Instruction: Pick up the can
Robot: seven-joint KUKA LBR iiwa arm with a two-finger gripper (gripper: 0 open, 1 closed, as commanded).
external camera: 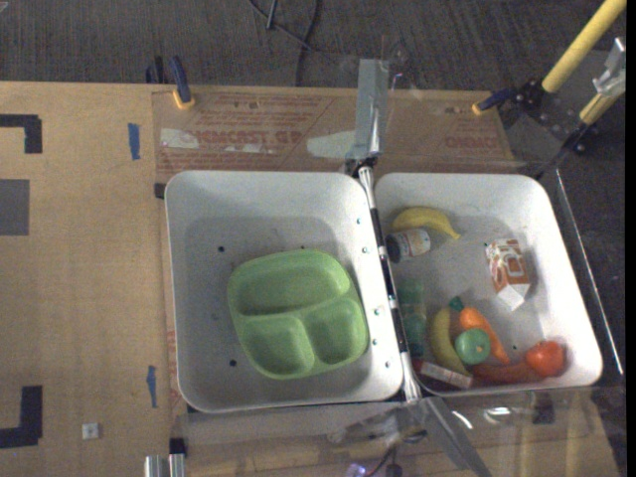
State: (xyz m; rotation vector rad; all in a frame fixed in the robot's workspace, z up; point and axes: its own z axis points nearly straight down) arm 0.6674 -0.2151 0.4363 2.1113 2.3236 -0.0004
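The can point(409, 243) lies on its side in the right bin point(556, 266), close to that bin's left wall, with its dark end facing left and a pale label around it. A yellow banana point(427, 221) lies just behind it, nearly touching. Nothing covers the can.
The right bin also holds a small white and red carton point(508, 267), a greenish bottle point(412, 316), a second banana point(444, 341), a green round fruit point(473, 346), an orange piece point(475, 321) and a red tomato point(545, 358). A green divided plate point(296, 313) sits in the left bin point(199, 227).
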